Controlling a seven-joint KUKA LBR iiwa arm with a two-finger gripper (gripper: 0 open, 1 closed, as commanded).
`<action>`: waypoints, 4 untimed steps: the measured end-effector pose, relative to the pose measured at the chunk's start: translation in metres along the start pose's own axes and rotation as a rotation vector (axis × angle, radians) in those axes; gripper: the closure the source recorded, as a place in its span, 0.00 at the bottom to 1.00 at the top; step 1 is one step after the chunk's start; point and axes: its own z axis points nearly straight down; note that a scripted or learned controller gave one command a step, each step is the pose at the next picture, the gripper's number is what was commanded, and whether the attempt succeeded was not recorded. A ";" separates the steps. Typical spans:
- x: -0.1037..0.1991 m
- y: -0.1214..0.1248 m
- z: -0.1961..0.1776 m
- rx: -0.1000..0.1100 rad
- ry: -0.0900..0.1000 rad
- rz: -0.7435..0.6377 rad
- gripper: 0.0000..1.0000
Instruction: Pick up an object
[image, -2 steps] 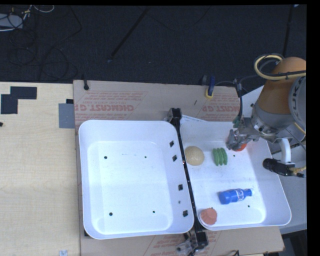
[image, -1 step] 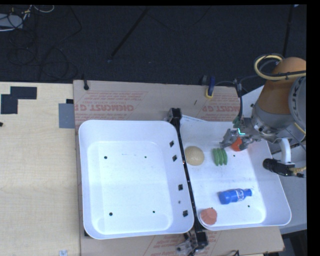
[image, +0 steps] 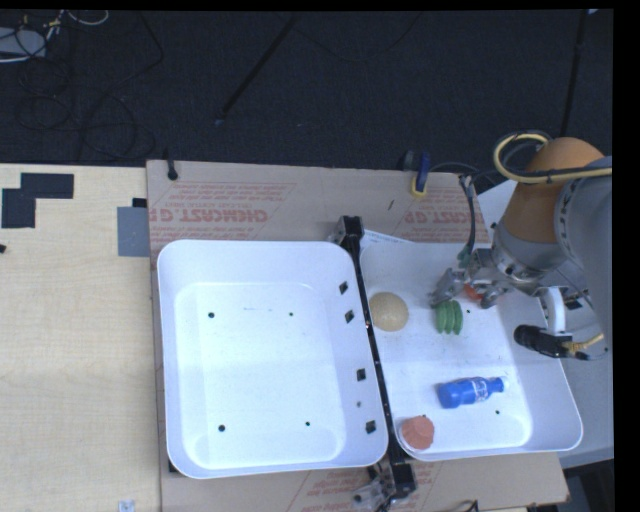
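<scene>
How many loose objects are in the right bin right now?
4: a beige ball near the divider, a green object by the gripper, a blue bottle lower down, a red object in the near-left corner. The arm may hide others.

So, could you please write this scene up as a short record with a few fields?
arm: reaches in from the right, over the right bin
hand: just above the green item
right bin: beige ball, green item, blue bottle lying down, red item
left bin: beside the right one
</scene>
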 end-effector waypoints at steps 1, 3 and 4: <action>0.002 -0.001 -0.009 0.000 0.005 0.000 1.00; 0.072 -0.029 0.001 -0.007 0.010 -0.008 1.00; 0.163 0.003 -0.108 -0.022 0.008 -0.013 1.00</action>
